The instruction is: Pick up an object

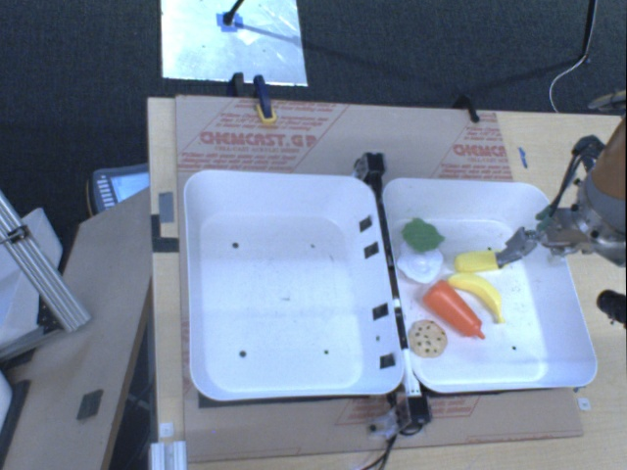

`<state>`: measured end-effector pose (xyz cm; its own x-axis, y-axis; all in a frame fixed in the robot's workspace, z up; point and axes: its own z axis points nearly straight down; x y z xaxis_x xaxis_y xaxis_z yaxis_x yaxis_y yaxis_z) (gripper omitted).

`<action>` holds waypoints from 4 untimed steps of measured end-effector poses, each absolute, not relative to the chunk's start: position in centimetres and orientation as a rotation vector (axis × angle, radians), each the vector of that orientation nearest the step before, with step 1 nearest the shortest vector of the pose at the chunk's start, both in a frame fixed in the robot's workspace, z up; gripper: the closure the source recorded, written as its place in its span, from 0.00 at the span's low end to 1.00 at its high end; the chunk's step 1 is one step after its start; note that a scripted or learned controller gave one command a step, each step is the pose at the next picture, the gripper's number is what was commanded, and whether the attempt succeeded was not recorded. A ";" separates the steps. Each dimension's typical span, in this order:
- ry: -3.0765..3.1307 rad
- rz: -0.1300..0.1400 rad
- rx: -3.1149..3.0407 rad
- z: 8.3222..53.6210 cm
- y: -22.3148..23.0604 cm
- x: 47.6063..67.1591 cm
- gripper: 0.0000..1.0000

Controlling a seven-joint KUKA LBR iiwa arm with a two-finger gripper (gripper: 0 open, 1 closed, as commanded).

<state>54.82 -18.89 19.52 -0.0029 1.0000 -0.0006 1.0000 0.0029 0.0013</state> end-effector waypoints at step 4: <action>2.218 0.021 2.201 54.7 -7.1 66.8 1.00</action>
